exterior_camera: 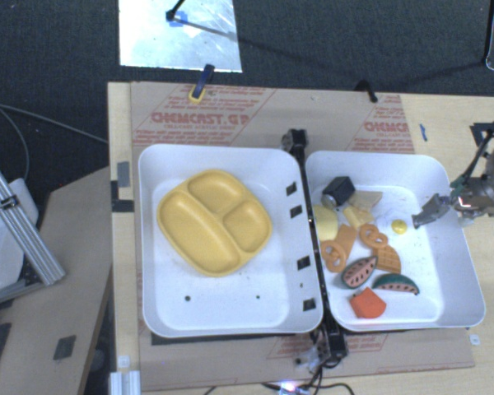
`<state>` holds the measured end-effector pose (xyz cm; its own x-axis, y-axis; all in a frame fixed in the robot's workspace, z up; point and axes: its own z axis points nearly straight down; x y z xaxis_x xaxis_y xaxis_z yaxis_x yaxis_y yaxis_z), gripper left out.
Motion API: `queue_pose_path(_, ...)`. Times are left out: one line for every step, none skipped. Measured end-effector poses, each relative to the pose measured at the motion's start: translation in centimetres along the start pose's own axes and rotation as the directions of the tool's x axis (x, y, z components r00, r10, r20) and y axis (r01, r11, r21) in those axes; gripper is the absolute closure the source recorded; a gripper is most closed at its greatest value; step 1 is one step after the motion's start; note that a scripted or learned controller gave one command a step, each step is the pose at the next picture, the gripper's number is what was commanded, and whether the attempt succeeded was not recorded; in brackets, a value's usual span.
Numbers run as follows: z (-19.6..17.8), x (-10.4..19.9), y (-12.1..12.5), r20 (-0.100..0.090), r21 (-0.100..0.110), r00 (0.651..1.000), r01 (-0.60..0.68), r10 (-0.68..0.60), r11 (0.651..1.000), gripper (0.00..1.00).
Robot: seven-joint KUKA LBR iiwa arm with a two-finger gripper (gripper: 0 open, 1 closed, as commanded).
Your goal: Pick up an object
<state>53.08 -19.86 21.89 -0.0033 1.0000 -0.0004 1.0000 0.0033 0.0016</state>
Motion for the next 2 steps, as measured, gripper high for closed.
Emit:
queue_pose_path(14.0, 2.3, -4.7, -0.004, 0.007, 1.0, -0.003, 0.003, 1.0, 0.0)
queue_pose_path(13.5, 5.6, -4.4, -0.003, 0.002, 1.0, 0.003, -0.003, 1.0, 0.0)
